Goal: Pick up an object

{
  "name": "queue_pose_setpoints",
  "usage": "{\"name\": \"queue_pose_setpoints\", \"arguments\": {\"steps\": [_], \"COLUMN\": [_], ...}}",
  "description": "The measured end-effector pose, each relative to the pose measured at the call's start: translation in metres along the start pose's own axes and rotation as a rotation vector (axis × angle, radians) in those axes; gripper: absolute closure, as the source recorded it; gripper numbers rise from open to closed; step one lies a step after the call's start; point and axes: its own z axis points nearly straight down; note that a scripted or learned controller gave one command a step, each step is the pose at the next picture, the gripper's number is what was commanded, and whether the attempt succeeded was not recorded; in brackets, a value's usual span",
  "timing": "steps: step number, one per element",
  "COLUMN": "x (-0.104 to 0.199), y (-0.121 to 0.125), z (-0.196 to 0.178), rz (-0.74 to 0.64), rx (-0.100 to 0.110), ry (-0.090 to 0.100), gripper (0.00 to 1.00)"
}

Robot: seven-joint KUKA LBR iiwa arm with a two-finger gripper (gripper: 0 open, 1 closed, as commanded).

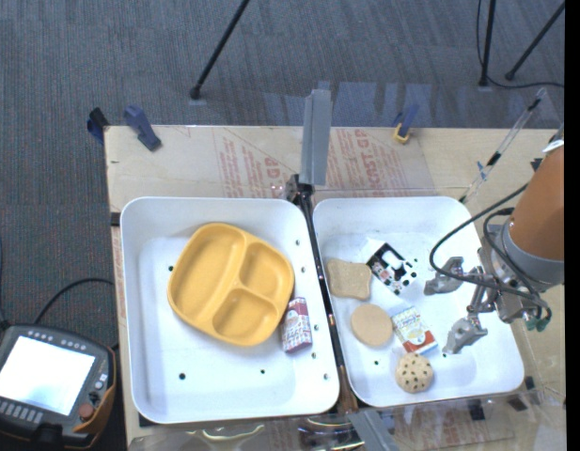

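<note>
Hovering with fingers apart, the gripper [456,310] is hanging just right of a small red-and-white carton [413,329] in the right bin [496,376]; probably light, slightly crushable, best gripped across its flat sides.

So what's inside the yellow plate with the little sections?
Nothing can be seen in the yellow divided plate: its three compartments look bare. A small red carton lies beside its right edge. Whatever lies under the plate is hidden.
</note>
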Motion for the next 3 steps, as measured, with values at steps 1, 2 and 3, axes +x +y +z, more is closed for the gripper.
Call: {"name": "queue_pose_setpoints", "arguments": {"steps": [1,2,3], "x": [-0.052,-0.064,-0.092], "y": [-0.054,-0.057,-0.058], "z": [0.016,0.001,-0.026], "rz": [0.258,0.486,0.535], "rx": [0.000,0.001,0.001], "ry": [-0.001,-0.002,-0.005], "gripper": [0.00,0.00,0.00]}}
